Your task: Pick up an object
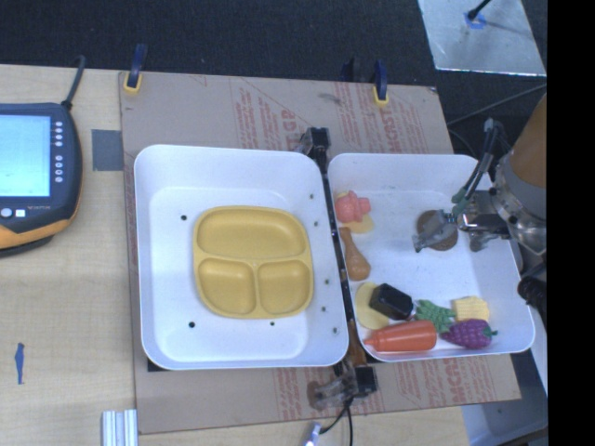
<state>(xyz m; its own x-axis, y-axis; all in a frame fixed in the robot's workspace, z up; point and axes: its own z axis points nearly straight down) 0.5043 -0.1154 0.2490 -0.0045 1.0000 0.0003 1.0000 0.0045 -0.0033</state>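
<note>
My gripper (pixel 457 235) hangs over the right bin (pixel 400 170), in its upper right part, open with only bare white floor showing between its fingers. Toy foods lie to its left and below it. A pink toy (pixel 351 208) and a brown drumstick (pixel 354 258) sit along the bin's left wall. A black block (pixel 391 300) rests on a yellow disc (pixel 367 307). An orange carrot (pixel 403 338), a green piece (pixel 433 313), a yellow corn (pixel 470 308) and purple grapes (pixel 469 334) crowd the front edge. None of them touches the gripper.
The left bin (pixel 167 179) holds a yellow divided plate (pixel 253 259). A teach pendant (pixel 35 175) lies on the bench at the far left. Clamps (pixel 319 140) join the bins at the middle seam.
</note>
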